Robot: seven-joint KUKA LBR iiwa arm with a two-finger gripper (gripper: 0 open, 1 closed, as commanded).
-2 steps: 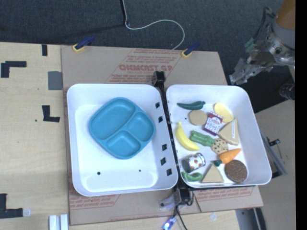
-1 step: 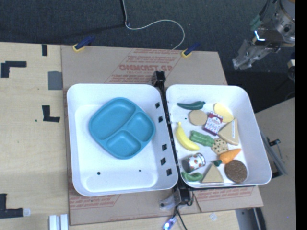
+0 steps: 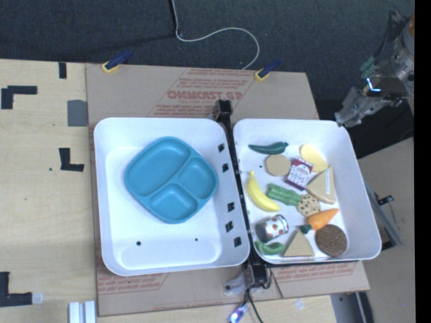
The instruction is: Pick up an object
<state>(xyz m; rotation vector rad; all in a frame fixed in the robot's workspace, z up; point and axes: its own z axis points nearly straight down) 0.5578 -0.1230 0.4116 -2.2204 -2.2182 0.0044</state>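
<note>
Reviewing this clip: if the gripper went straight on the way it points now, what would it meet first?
The gripper points down-left toward the right bin. It would probably meet that bin's upper right rim first, though depth is unclear from this view.

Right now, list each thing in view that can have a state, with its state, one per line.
Claw: raised outside the right bin's far right corner, holding nothing I can see.
Blue plate: lying flat in the left bin, its compartments bare.
Banana: lying flat in the right bin, beside the divider.
Carrot: lying on its side.
Can: tipped on its side.
</note>
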